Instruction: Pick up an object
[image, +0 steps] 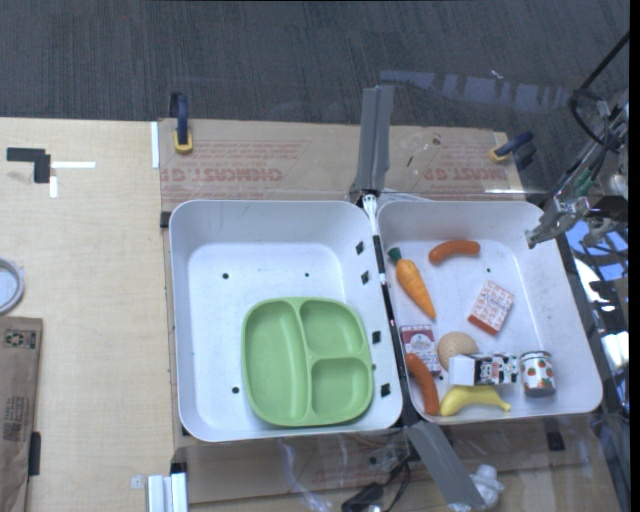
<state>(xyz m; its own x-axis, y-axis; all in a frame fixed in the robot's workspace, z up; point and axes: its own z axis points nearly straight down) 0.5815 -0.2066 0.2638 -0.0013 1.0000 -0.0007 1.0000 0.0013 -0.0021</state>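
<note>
Inventory from above, taken over my bench (90, 250).

Left bin (200, 300): one green divided plate (307, 360), three compartments, lying flat toward the bin's 5 o'clock corner.

Right bin (560, 300), contents:
- Carrot (413, 284), orange with a green top, at the bin's 10 o'clock, tip pointing to 5 o'clock.
- Sausage (454, 250), orange-red and curved, at 12 o'clock, just beside the carrot's top but apart from it.
- Small red-and-white packet (490, 306), near the bin's centre, tilted.
- Small box with a red label (418, 342), against the left wall at 8 o'clock.
- Tan round item (456, 347), just beside that box; what it is I cannot tell.
- Second reddish sausage-like piece (424, 383), at 7 o'clock, below the box.
- Banana (474, 401), yellow, at 6 o'clock along the front wall.
- White carton with dark markings (483, 370), touching the banana from above.
- Small can with a red-spotted label (538, 372), upright, at 5 o'clock, just beside the carton.

My gripper (545, 232): at the right bin's 2 o'clock corner, over its rim; whether open or closed I cannot tell. Nothing is seen between it. All pickable items lie from 7 to 9 o'clock of it; the sausage is the nearest, the banana group well apart.
</note>
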